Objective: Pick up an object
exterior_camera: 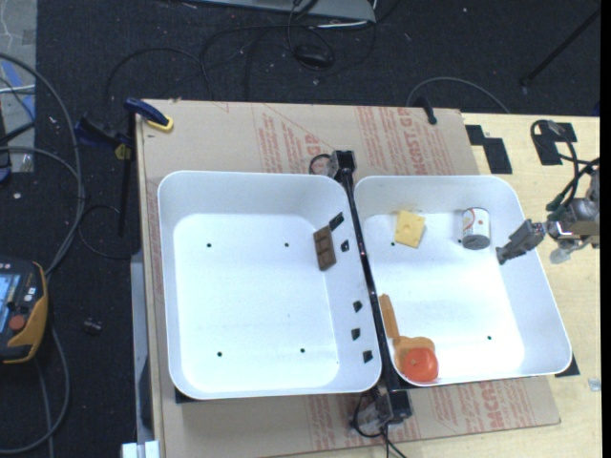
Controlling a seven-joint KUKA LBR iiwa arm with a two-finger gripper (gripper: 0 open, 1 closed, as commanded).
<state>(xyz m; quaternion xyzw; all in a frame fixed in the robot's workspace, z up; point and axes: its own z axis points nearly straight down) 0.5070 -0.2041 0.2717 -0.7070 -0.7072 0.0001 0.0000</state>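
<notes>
Bins side by side on my tabletop (248, 132), so I'll sweep from the left. Left bin (191, 194): a small brown block (325, 249) by its right wall. Right bin (540, 292): an orange-handled piece with a red round end (416, 359) at the near left corner, a yellow cube (410, 228) toward the far side, then a small white can (474, 227), short and round, lying tilted with a red mark on its side. My gripper (520, 239) sits at the bin's right wall, and the can lies just to its left, slightly farther back. That's the nearest target, I'd judge, a short reach leftward. Whether the jaws are spread or closed I can't tell; they're a dark blur from up here.
</notes>
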